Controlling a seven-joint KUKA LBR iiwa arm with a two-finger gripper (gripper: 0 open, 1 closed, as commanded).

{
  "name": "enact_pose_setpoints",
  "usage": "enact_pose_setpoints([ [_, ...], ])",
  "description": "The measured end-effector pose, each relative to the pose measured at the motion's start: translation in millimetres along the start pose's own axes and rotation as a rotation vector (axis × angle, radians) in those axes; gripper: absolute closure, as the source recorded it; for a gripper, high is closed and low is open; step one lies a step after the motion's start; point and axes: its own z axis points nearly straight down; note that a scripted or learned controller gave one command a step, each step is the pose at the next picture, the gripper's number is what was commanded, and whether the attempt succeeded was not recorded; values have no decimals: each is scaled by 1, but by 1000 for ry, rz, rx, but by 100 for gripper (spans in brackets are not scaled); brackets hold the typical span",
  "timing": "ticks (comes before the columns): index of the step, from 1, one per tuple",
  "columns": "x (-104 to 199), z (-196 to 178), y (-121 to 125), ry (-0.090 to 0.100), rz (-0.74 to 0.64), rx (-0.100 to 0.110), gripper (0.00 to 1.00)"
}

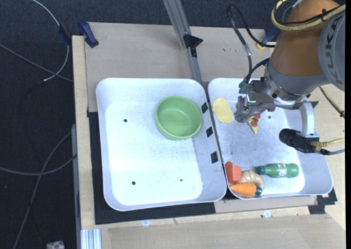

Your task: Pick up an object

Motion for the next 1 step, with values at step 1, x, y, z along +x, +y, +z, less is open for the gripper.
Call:
enact_pose_setpoints([
  [1, 52, -8, -10, 0, 1, 0, 100],
])
